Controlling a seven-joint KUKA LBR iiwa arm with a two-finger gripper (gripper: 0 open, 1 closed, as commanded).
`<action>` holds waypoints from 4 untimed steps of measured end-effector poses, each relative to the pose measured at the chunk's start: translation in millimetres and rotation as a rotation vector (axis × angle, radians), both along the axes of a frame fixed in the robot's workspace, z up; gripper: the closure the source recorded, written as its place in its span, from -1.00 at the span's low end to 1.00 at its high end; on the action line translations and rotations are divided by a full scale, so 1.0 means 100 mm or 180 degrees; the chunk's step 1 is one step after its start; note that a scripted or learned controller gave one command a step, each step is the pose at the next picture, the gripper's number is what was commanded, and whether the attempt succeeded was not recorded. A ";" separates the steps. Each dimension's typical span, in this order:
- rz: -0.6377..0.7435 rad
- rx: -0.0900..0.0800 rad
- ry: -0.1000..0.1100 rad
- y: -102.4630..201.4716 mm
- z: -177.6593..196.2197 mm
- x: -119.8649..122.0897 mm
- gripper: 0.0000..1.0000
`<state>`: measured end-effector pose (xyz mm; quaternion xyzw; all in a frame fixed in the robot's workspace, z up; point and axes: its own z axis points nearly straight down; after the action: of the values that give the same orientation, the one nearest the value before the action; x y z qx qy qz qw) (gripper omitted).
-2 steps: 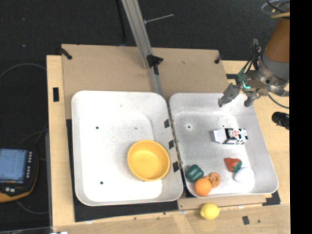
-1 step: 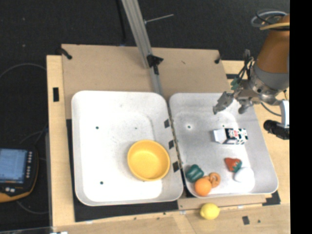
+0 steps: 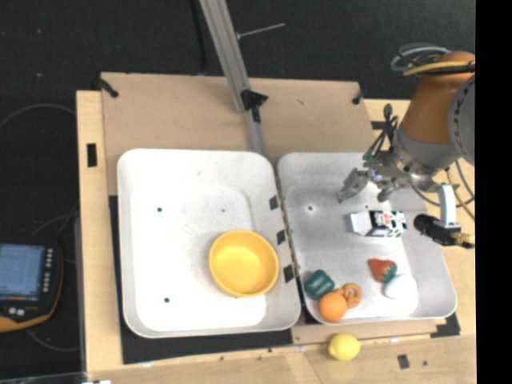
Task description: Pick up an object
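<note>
My gripper (image 3: pixel 370 188) hangs over the upper part of the right bin (image 3: pixel 320 182), its two fingers spread open with nothing between them. Just below it lies a small white box (image 3: pixel 378 222) with black and red print. Further toward the front are a red strawberry-like toy (image 3: pixel 382 269), a white lump (image 3: pixel 397 287), an orange ball (image 3: pixel 333 306), a smaller orange piece (image 3: pixel 352 294) and a green item (image 3: pixel 318 282).
A yellow bowl (image 3: pixel 243 262) sits in the left bin (image 3: pixel 160 190). A yellow lemon (image 3: pixel 344 346) lies on the bench in front of the right bin. A slanted metal rail (image 3: pixel 232 62) stands behind the bins. A handheld screen (image 3: pixel 24 282) rests at far left.
</note>
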<state>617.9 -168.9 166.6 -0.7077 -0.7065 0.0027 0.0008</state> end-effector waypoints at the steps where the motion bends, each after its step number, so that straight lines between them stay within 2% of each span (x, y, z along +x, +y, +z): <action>1: -0.0003 -0.0001 -0.0006 0.02 -0.43 -0.04 -1.00; 2: -0.0012 0.0003 -0.0030 0.01 -0.29 -0.02 1.00; 3: 0.0007 0.0005 -0.0042 -0.02 0.35 0.03 1.00; 4: 0.0017 0.0011 -0.0027 -0.03 0.50 0.04 1.00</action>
<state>621.5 -172.3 216.7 -0.7058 -0.7084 -0.0015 -0.0011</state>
